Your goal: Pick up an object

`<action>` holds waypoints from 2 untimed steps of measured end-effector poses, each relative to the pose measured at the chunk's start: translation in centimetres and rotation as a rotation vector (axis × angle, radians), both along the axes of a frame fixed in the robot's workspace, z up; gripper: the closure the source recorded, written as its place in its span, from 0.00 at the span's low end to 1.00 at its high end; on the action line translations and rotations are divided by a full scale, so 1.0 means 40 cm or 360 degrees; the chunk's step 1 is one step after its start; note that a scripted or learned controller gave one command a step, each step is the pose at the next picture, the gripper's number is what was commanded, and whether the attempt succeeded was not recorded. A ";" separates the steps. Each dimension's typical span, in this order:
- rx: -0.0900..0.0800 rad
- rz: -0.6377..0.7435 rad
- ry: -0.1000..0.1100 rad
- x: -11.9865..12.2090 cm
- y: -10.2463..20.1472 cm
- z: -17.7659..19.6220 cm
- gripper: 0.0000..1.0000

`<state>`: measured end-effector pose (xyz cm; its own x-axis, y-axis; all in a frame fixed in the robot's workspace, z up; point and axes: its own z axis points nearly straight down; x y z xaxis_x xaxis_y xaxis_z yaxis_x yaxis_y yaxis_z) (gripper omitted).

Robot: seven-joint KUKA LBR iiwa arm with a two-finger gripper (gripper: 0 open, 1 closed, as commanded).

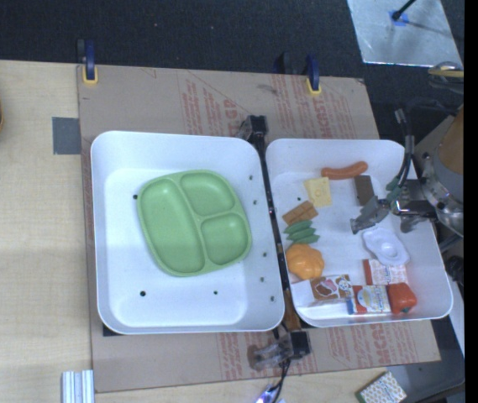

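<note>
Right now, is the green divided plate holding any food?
Empty. The green divided plate in the left bin shows three bare compartments.

Both bins smooth white plastic, slight sheen. Green tray matt plastic. Worktop pale wood grain; brown cardboard sheet matt, printed.

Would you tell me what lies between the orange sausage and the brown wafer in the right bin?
In the camera view, a yellow cheese slice lies between the orange sausage and the brown wafer.
</note>
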<state>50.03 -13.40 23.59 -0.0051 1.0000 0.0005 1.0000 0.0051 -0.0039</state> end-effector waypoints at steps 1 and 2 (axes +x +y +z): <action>-0.0008 0.0005 -0.0015 0.197 -0.088 -0.181 0.00; -0.0006 0.0002 -0.0014 0.350 -0.199 -0.324 0.00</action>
